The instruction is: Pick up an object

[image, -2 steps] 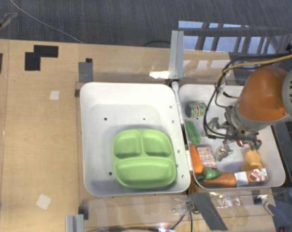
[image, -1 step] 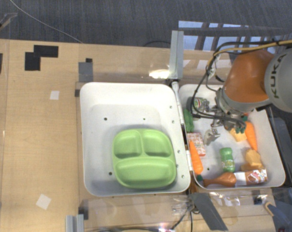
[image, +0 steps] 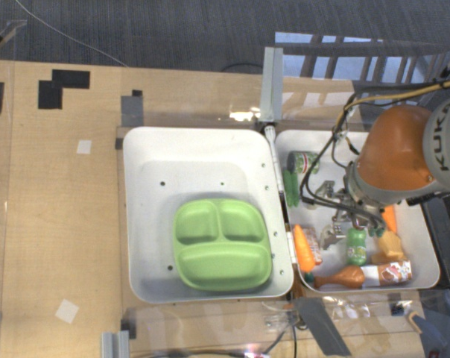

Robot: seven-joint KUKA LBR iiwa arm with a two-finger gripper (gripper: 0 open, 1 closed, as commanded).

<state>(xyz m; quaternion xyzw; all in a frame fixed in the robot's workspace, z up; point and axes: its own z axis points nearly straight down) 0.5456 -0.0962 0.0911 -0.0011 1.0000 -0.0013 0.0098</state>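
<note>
Objects lie crowded in the right bin (image: 431,268): a green bottle (image: 356,247) just under the gripper (image: 343,222), a carrot (image: 305,249) by the left wall, a brown bottle (image: 344,278) and a packet (image: 389,274) along the near edge. The arm (image: 393,159) hides the middle of this bin. I cannot tell the state of the fingers. A green divided plate (image: 222,243) lies in the left bin (image: 147,162).
</note>
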